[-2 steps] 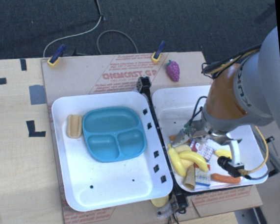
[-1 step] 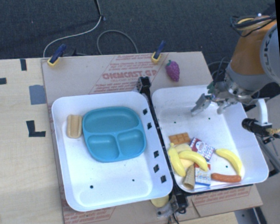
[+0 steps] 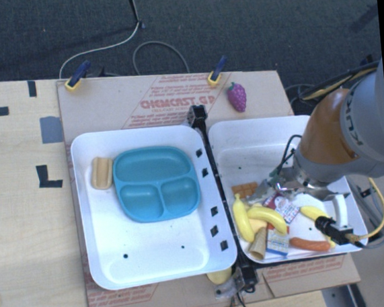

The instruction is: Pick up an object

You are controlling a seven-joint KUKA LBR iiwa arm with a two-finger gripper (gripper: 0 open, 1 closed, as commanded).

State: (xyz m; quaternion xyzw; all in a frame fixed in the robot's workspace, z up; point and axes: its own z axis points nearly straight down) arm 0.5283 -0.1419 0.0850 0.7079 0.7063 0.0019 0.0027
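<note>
The right bin (image 3: 259, 151) holds a pile of toy food at its front: yellow bananas (image 3: 253, 216), an orange carrot or sausage (image 3: 310, 244), a brown cone (image 3: 257, 245), a small blue and white box (image 3: 278, 244) and a red and white packet (image 3: 287, 211). My gripper (image 3: 281, 185) is down over this pile, just behind the bananas and the packet. The arm's orange band (image 3: 328, 129) rises to the right of it. Its tips are buried among the objects.
The left bin (image 3: 97, 260) bears a blue divided tray (image 3: 156, 182) and a tan bread-like piece (image 3: 101, 172) at its left. A purple grape bunch (image 3: 238, 96) lies on the cardboard behind the bins. A black divider (image 3: 207, 175) runs between the bins.
</note>
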